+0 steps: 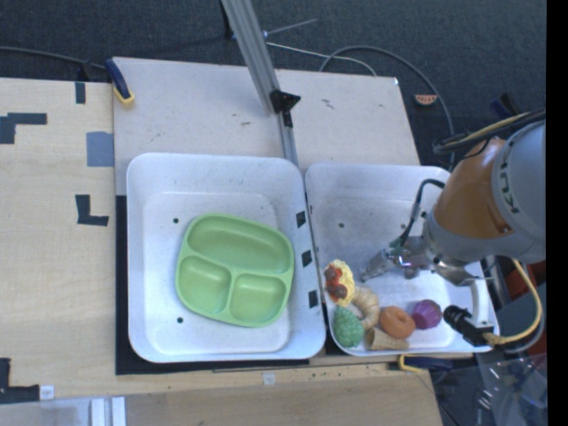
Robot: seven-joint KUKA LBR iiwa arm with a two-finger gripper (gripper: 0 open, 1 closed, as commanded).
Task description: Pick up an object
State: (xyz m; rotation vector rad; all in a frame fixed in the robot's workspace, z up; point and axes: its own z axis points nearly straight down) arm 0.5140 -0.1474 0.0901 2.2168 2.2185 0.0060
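1. Under me, the bench [257,122]: a flat, pale, scuffed board. A slim grey metal rail [253,43] slants across it from 12 o'clock down toward the seam between the bins.
2. Left bin [142,238]: a shallow white plastic tub with rounded corners and a matte, slightly marked floor.
3. Right bin [355,193]: the same white tub, edge to edge with the first; its upper floor is dusty grey.
4. My arm [484,202] reaches in from 3 o'clock, a smooth grey casing with a glossy orange band, bulky over the right bin's 3 o'clock side.
5. In the left bin lies a light green plate [235,269], smooth plastic with a rounded outline and three moulded compartments, flat on the floor, a touch toward 5 o'clock.
6. My gripper [390,260], dark metal, hangs over the middle of the right bin; whether it is spread or closed I cannot tell, and nothing shows held in it.
7. The toy food is bunched at the right bin's 6 o'clock edge, just beside me at my 6 o'clock: a yellow piece with red dots [338,281], a tan knobbly lump [365,305], a bumpy green piece [348,327], a round orange one [397,320] and a small purple one [427,312].
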